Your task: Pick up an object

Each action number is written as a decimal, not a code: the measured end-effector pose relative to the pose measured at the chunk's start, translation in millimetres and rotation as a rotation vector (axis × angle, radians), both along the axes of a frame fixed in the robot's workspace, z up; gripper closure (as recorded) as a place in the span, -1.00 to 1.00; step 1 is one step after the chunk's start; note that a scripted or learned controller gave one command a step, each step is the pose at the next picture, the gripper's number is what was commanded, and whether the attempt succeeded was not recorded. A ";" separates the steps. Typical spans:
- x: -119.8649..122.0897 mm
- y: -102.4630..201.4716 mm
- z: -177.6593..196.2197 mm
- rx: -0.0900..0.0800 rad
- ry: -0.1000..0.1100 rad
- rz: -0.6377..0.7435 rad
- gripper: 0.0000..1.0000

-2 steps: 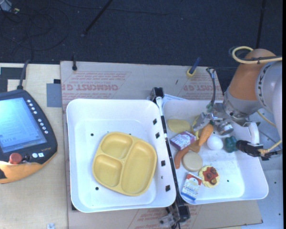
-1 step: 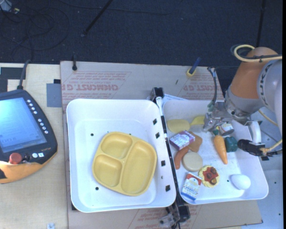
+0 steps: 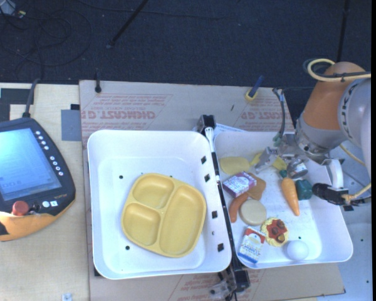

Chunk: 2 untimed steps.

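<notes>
**Gripper low in the right bin, beside the carrot**

The gripper (image 3: pixel 287 163) sits down in the upper part of the right bin (image 3: pixel 338 243), at the end of the grey arm (image 3: pixel 332 115) with its orange band. Whether it is clenched or released cannot be told from this slant, and nothing is seen grasped in it.

Just below it lies a toy carrot (image 3: pixel 291 195), pointing down the bin, with a dark green piece (image 3: pixel 302 189) touching its right side. To the left of the gripper rests a pale yellow item (image 3: pixel 234 165); below that, a purple-and-white packet (image 3: pixel 239 184), a brown sausage shape (image 3: pixel 238 207) and a round tan biscuit (image 3: pixel 253 212). Nearer the front edge lie a small pizza slice (image 3: pixel 276 230), a white egg (image 3: pixel 296 250) and a small carton (image 3: pixel 252 245).

The left bin (image 3: pixel 106 168) holds a yellow divided tray (image 3: pixel 164 214). A tablet controller (image 3: pixel 22 177) rests on the bench, well apart to the left.
</notes>
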<state>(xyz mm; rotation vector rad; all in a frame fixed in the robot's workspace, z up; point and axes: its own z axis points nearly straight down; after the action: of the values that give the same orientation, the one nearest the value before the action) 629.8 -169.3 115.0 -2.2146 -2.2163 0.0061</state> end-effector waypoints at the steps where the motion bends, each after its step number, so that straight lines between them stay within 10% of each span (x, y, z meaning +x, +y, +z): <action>1: -31.2 20.0 -22.0 -0.008 -0.025 -0.001 -1.00; 2: -70.1 47.5 -23.2 -0.017 -0.022 -0.010 -1.00</action>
<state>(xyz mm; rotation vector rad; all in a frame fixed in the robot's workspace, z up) 559.7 -121.8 91.8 -2.2449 -2.2252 0.0001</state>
